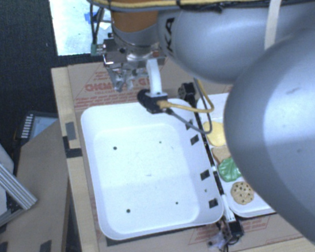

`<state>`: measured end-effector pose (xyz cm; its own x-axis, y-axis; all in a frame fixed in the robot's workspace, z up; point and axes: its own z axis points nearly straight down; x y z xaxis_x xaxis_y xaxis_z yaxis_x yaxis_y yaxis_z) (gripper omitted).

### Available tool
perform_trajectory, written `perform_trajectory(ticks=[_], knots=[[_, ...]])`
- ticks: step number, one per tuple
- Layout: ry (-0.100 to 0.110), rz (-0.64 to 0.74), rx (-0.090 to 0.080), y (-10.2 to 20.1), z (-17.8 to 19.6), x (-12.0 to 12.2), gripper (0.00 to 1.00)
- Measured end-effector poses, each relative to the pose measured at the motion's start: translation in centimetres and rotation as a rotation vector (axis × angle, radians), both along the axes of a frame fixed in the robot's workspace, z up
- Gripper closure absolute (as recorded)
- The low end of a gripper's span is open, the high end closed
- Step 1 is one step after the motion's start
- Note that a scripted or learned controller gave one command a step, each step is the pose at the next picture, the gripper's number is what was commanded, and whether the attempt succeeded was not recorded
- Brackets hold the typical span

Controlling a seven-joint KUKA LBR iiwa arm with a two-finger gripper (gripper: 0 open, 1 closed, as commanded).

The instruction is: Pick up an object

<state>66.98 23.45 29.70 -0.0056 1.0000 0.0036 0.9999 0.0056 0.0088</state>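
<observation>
Looming largest and closest to the lens, the grey arm (286, 133) is sweeping in from the right and covering most of the right bin (256, 210). Peeking out along its edge, a yellow piece (216, 133), a green item (228, 169) and a speckled cookie (242, 192) are sitting in that bin, close together, with a pale tan piece (222, 153) between the yellow and the green. Those look like the candidates for the pick. The left bin (98, 160) is lying just beside it on the desk (69, 94).

Up at the far end, the gripper (121, 82) is hanging beyond the left bin's back rim, over the cardboard liner (91, 85), well apart from the objects. Whether the fingers are spread or pressed together, I cannot tell; the tips are blurring into the printed cardboard. Nothing is visible between them.

My read: the arm is sitting at the approach stage, with no pick made yet. The next move is calling for a swing across to the right bin, lining up over one object, likely the cookie or the green item, then descending with the fingers spread around it.
</observation>
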Motion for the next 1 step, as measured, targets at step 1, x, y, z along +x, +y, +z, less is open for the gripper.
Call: perform_trajectory(ticks=[1], knots=[[0.002, 0.001, -0.001, -0.02, 4.65, -0.18, 1.0]])
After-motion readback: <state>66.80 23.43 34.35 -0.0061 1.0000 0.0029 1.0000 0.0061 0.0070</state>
